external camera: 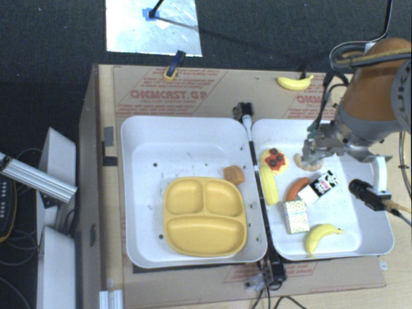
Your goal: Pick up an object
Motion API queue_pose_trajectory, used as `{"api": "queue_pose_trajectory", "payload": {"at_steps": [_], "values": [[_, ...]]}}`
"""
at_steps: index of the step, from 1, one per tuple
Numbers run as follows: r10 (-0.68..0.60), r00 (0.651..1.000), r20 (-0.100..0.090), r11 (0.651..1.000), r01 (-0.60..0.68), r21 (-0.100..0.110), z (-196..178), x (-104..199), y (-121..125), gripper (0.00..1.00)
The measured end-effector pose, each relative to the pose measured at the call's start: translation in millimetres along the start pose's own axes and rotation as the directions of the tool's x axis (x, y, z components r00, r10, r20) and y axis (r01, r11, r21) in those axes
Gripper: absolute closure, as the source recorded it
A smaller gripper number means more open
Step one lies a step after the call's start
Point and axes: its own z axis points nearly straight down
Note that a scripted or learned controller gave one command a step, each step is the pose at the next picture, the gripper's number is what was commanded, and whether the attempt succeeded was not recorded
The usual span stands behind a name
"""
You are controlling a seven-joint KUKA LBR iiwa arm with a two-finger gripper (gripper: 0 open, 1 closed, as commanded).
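Note:
My gripper (313,157) hangs low over the back of the right bin (373,237), right above a small tan round piece (301,162) that peeks out at its left. Just in front lie an orange sausage (297,187) and a black-and-white block (324,184). Further left are a red and black berry cluster (275,160) and a long yellow corn-like piece (268,184). Near the front sit a pale speckled box (296,216) and a yellow banana (322,235).
The left bin (145,147) holds a yellow divided plate (205,215) and a small orange-brown lump (234,174). Another banana (295,82) lies outside the bins on the cardboard at the back. A black divider (255,172) separates the bins.

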Motion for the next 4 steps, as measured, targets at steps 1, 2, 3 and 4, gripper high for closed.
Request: {"api": "queue_pose_trajectory", "payload": {"at_steps": [1, 2, 3, 4], "values": [[0.001, 1.0, 0.001, 1.0, -0.001, 0.0, 0.2, -0.7, -0.3, 0.0], [0.003, 1.0, 0.002, 1.0, -0.003, 0.003, 57.5, -38.6, -10.0, 0.0], [0.003, 1.0, 0.009, 1.0, -0.003, -0.021, 111.4, -19.1, -23.0, 0.0], [0.003, 1.0, 0.009, 1.0, -0.003, -0.023, 100.1, -20.0, -22.2, 1.0]]}}
